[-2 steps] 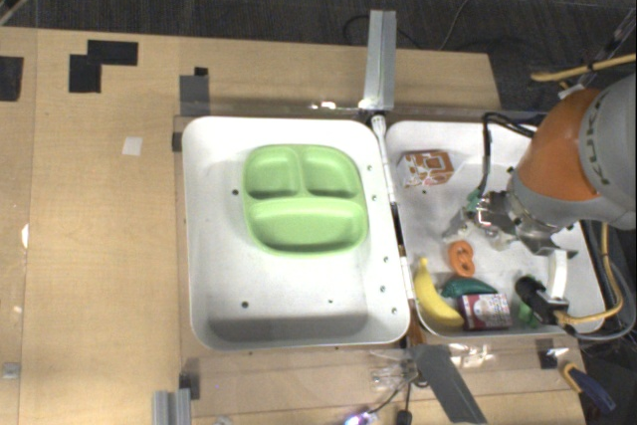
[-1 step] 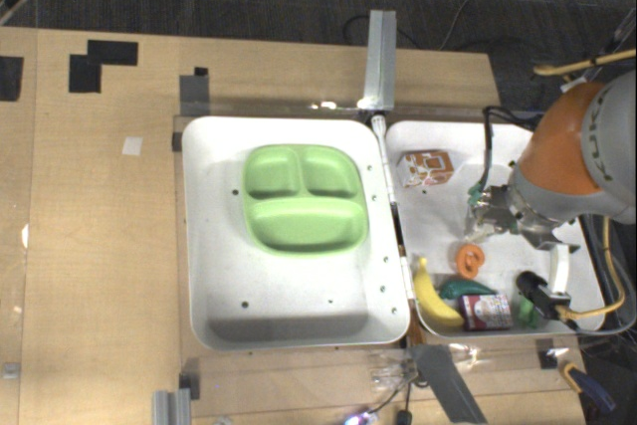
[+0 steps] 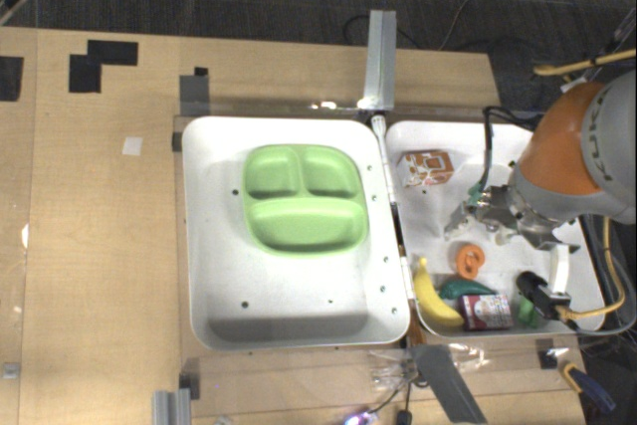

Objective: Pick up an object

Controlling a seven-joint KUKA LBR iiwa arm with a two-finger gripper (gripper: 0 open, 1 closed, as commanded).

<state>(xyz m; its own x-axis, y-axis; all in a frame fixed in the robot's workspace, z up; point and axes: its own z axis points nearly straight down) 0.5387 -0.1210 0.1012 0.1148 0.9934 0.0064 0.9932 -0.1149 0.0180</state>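
End effector (image 3: 488, 214) low in right bin (image 3: 438, 136), finger state cannot be told, orange object (image 3: 470, 259) just below it, banana (image 3: 432, 294) near front wall, green tray (image 3: 303, 196) in left bin (image 3: 214, 214)

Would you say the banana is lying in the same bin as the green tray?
No, the banana lies in the right bin, while the green tray sits in the left bin.

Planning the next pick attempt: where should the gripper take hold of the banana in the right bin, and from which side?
Grip the banana across its narrow middle, coming straight down from above. It lies flat along the right bin's left wall, curved, with a dark green item touching its right side, so the fingers would probably fit best near the upper end, where there's more open floor.
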